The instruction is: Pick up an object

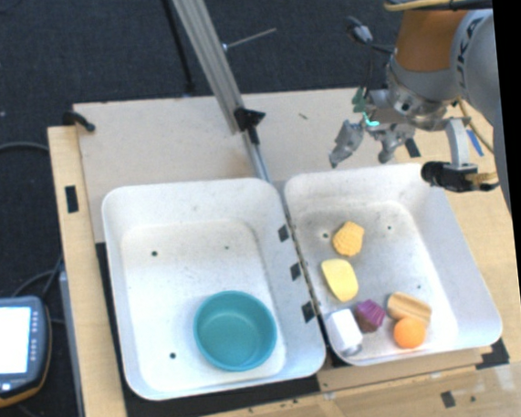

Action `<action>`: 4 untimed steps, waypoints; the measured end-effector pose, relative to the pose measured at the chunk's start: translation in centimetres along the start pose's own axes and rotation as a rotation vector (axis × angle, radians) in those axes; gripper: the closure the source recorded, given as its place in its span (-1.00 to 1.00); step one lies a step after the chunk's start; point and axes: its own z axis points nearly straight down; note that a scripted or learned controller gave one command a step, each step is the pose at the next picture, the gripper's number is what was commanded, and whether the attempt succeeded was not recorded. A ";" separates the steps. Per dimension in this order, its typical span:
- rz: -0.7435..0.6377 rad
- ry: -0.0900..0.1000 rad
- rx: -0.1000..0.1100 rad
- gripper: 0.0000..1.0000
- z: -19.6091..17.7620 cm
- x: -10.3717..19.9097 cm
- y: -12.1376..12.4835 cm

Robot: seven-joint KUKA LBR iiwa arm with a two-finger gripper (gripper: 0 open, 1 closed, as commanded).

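Above the right bin's (449,258) far rim, at 12 o'clock from its contents, the gripper (366,143) hangs with fingers spread, nothing between them. Nearest target: yellow ridged piece (348,239), toward 6 o'clock from the gripper, standing free with room all round. Yellow block (341,280) just past it, long axis roughly 12–6, close to the divider wall. White cylinder (345,329), purple piece (370,314), tan block (408,306) and orange ball (409,333) crowd the near edge, touching or nearly. Teal bowl (236,330) sits alone in the left bin (154,250).
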 end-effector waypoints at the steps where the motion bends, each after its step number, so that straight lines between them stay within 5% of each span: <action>1: 0.003 -0.001 0.005 -1.00 6.2 -0.3 0.4; 3: 0.000 -0.001 0.005 -1.00 16.0 -0.1 0.7; 4: -0.001 -0.003 -0.004 1.00 14.4 -0.2 1.0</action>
